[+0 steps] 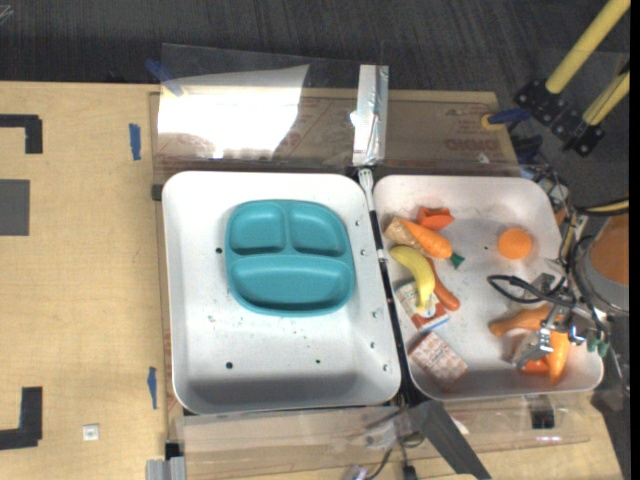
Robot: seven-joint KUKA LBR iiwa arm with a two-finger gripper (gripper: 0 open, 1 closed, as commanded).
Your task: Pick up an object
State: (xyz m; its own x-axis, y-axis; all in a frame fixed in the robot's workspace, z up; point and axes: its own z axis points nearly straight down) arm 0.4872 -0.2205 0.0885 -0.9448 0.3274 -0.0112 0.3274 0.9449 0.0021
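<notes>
While the gripper (545, 346) sits low in the right bin's (480, 193) near right corner among orange toy carrots (520, 320), its grip unreadable from above, a banana (415, 271) lies by the divider and a teal plate (290, 256) fills the left bin (200, 348).

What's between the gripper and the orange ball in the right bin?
Nothing visible. The gripper sits low at the right bin's near-right corner among orange carrot-like pieces; the round orange ball lies apart, farther back, with bare white floor between them.
</notes>
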